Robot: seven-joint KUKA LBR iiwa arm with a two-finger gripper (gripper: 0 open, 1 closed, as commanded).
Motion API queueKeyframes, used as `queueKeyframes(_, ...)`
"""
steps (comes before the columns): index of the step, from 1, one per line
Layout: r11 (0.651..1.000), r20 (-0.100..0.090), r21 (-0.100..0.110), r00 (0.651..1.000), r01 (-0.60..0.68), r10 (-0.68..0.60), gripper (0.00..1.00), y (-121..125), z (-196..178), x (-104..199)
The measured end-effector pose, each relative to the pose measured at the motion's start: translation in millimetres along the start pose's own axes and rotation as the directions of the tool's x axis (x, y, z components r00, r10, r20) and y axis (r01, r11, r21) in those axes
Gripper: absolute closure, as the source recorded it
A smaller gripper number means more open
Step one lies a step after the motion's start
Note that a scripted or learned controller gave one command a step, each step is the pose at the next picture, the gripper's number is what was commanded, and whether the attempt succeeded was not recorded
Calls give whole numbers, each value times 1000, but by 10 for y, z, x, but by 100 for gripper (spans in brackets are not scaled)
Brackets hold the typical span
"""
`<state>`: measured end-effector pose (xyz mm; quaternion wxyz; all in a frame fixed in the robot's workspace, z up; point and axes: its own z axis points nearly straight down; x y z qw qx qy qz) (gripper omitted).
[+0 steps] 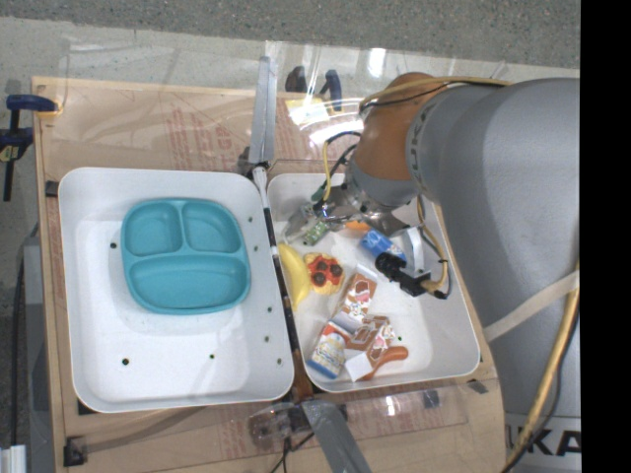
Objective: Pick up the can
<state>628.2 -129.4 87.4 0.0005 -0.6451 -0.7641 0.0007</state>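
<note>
Right now arm wrist low over right bin's far end, gripper mostly hidden, its state unreadable. Can not identifiable among clutter: banana, snack packets. Teal divided plate in left bin.

Looks to be a small can, pale and silvery with a green patch on its label. Lies on its side, slanted, long axis running from lower left to upper right. Sits in the far left part of the right bin, close to the wall shared with the other bin. Rests just above the tip of the yellow banana, apart from it. Partly shadowed by the arm's wrist overhead; too small for the label to be read.
</note>
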Motion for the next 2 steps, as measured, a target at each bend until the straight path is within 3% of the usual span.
queueKeyframes(1, 1000, 1, 0, 1000, 1, -1, 100, 2, -113, -14)
queueKeyframes(2, 994, 1, -2, 994, -111, 111, 100, 264, -1019, 405)
